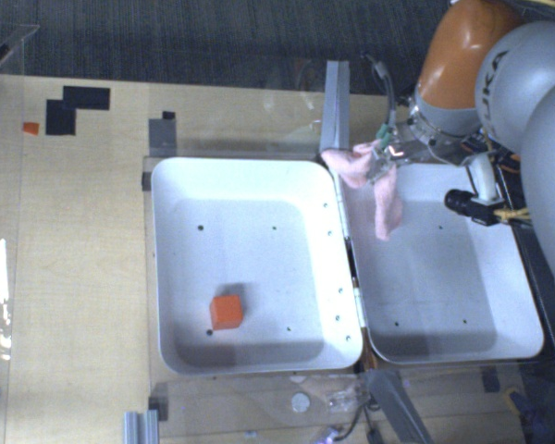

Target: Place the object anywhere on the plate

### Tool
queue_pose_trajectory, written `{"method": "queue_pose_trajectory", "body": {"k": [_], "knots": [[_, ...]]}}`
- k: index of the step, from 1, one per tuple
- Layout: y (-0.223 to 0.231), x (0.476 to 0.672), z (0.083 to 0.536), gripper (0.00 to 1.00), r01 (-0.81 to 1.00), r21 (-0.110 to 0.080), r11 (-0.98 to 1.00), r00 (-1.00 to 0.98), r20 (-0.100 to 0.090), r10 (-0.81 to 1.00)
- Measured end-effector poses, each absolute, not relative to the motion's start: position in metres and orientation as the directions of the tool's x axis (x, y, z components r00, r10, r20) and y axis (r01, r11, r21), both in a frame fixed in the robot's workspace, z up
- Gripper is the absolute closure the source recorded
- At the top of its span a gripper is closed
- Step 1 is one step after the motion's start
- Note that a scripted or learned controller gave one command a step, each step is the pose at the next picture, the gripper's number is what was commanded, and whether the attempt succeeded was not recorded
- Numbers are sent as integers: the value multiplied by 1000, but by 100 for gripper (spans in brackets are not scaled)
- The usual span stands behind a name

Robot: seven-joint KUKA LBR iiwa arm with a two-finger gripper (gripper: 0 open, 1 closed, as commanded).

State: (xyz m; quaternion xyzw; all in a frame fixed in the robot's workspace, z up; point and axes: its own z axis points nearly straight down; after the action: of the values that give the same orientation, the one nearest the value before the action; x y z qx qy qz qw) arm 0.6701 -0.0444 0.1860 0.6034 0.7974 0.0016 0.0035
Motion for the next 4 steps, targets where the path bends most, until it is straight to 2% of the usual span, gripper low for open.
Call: {"method": "queue_pose_trajectory", "body": {"k": [1, 2, 3, 4], "knots": [[-43, 672, 227, 100, 960, 10, 281, -281, -4, 960], [4, 660, 236, 100, 772, 8, 635, -635, -6, 772], [53, 658, 244, 100, 463, 8, 886, -886, -10, 463], [103, 657, 237, 100, 81, 5, 997, -997, -13, 82]]}}
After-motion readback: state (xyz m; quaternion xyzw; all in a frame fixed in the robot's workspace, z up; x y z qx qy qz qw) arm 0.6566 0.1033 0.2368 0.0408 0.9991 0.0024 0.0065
